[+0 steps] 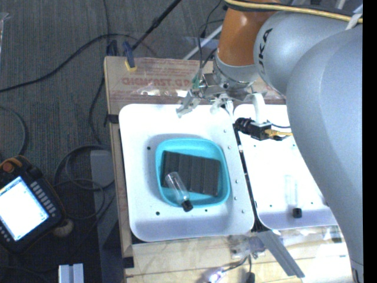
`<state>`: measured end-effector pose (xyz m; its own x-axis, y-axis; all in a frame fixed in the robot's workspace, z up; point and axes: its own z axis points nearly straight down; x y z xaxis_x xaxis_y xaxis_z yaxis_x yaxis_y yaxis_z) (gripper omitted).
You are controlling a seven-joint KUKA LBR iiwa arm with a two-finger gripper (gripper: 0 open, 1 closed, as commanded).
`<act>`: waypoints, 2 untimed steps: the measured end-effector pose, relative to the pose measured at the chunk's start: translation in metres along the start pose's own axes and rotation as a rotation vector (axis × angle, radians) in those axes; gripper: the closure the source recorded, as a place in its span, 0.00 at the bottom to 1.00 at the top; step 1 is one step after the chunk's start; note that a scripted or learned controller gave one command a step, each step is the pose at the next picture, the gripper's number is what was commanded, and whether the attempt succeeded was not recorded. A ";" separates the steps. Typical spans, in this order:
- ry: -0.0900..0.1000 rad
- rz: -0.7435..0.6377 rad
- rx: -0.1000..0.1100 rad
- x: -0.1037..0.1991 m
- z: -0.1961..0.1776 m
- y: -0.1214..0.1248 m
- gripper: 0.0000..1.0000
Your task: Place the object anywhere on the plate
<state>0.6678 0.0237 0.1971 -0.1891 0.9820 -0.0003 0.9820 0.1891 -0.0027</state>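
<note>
Nearest the camera, the wooden bench [177, 261] showed its front edge below the two white bins. In the left bin [135, 158] sat a turquoise plate [219, 158] with a dark ridged insert, and a clear tube with a black cap [178, 190] lay slanted across the plate's front part, its cap touching the rim nearest the camera. A second clear tube with a black cap [292, 196] lay in the right bin [277, 170], well apart from the plate. Farther back, the tool [203, 103] hung over the rear edge of the left bin with its fingers spread and nothing between them. Behind it rose the orange band [238, 28] and the grey arm [318, 69].
</note>
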 end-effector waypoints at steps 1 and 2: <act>-0.004 -0.122 -0.003 -0.050 -0.052 -0.009 0.00; 0.000 -0.157 -0.001 -0.006 0.014 -0.001 0.00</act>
<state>0.6681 0.0181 0.1831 -0.3405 0.9403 -0.0004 0.9403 0.3405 -0.0013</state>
